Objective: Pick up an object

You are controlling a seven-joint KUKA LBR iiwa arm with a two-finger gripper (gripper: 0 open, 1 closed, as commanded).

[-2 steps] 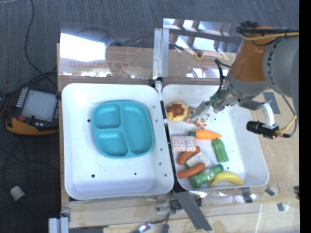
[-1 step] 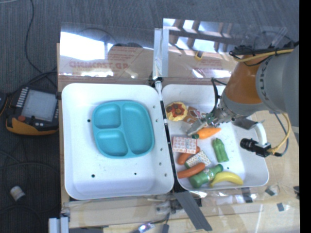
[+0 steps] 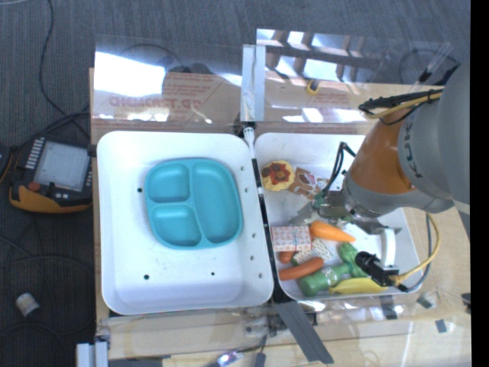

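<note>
My gripper (image 3: 319, 206) hangs low over the middle of the right bin (image 3: 412, 239), under the orange-banded wrist. Right beside it, toward the front, lies an orange carrot (image 3: 331, 232). A pink and white checked packet (image 3: 292, 238) sits just to its left. A round pizza-like piece (image 3: 277, 174) lies at the bin's back left. Along the front lie a red sausage (image 3: 301, 268), a green vegetable (image 3: 330, 276) and a yellow banana (image 3: 358, 286). I see nothing held between the gripper's fingers.
The left bin (image 3: 122, 228) holds a blue divided plate (image 3: 192, 202). A raised divider (image 3: 258, 205) separates the two bins. Clear plastic walls (image 3: 306, 67) stand behind both. The arm's bulk covers the right bin's far right side.
</note>
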